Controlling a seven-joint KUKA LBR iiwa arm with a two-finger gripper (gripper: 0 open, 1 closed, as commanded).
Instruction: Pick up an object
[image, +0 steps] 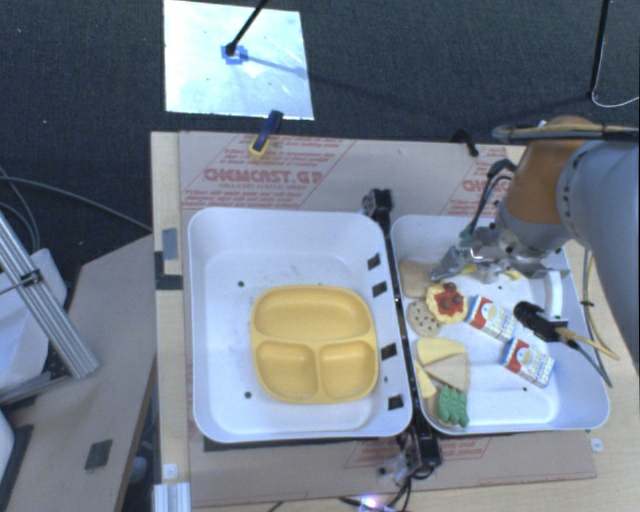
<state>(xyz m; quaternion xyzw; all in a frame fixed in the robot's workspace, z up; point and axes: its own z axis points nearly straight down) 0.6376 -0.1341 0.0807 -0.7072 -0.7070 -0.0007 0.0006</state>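
Dark carpeted floor surrounds a counter (300, 165) topped with a printed cardboard sheet, and a shiny square sheet (238, 60) lies on the floor at the upper left of the frame. Two white bins sit side by side on the counter. The left bin (200, 300) holds a yellow divided plate (314, 342) near its middle. The right bin (580, 400) holds a scatter of toy food. The grey arm comes in from the upper right, and its hand (468, 258) sits low over the upper left part of the right bin; whether it is open or closed cannot be told. Just below the hand lies a round yellow toy with a red topping (446, 301), with a tan flat piece (415, 275) to the hand's lower left. A cookie (424, 320) touches the round toy's lower left edge. Two small cartons (488, 316) (527, 360) lie to the right of the round toy. Lower in the bin are a yellow wedge (440, 350) and a green piece (452, 405).
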